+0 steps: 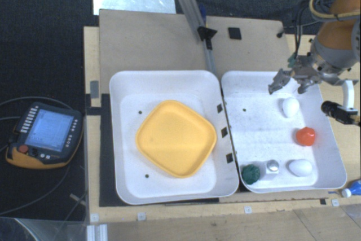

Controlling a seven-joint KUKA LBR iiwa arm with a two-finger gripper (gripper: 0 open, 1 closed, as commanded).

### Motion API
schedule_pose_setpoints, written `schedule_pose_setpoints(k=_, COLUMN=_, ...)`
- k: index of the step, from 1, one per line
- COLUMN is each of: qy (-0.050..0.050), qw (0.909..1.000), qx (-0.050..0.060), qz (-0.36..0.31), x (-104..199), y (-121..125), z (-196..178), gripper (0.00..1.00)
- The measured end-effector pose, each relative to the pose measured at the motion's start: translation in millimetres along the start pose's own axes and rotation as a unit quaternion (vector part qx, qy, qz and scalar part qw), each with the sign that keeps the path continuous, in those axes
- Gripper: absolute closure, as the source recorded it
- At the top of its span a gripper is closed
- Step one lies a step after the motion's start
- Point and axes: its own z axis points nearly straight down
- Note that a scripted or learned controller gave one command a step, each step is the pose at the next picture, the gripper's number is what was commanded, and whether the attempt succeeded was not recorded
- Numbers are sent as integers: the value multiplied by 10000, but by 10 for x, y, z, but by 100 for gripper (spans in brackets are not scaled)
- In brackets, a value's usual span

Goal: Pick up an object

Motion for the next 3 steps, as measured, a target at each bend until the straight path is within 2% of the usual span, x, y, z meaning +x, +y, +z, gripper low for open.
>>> schedule_pose_setpoints(k=1, qy=2, qw=10000, qx=17, qz=2, x=-46, y=58, z=455, gripper=0)
schedule_pose_setpoints(k=2, qy=5, qw=10000, qx=23, qz=3, x=-68, y=-27, z=1039, gripper=0)
schedule_pose_setpoints(k=3, qy=-1, qw=10000, qx=1, qz=0, x=-67, y=-23, z=1097, gripper=0)
